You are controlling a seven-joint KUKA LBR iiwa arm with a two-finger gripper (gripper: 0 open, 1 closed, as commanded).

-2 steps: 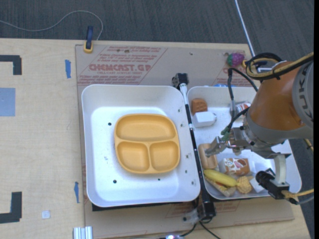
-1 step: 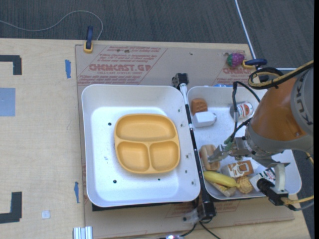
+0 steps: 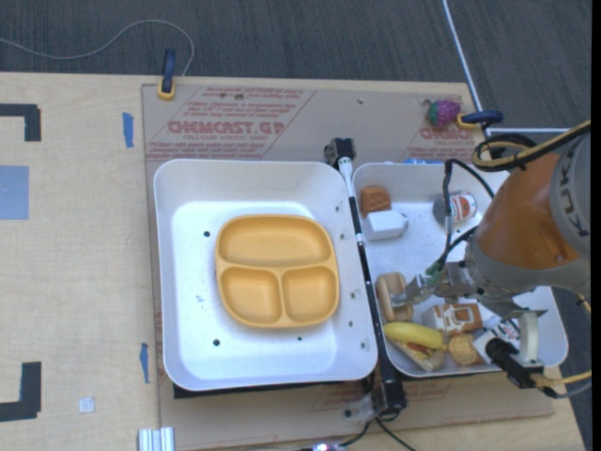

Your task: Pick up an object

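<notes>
The right bin [image 3: 413,172] holds several toy foods: a brown loaf piece [image 3: 376,198], a white block [image 3: 385,222], a small can [image 3: 461,207], a hot dog bun [image 3: 388,296], a banana [image 3: 413,334], a round cookie [image 3: 462,349] and a small printed box [image 3: 457,318]. My gripper [image 3: 415,294] is low in this bin. It sits just right of the bun and above the banana and the box. The orange wrist band [image 3: 526,224] hides the bin's right part. Nothing can be seen held.
The left bin [image 3: 178,252] carries a yellow three-compartment tray [image 3: 277,269]. A divider bar [image 3: 357,242] runs between the bins. A purple and green toy [image 3: 443,113] lies on the cardboard behind the right bin. Cables loop near the arm at the right.
</notes>
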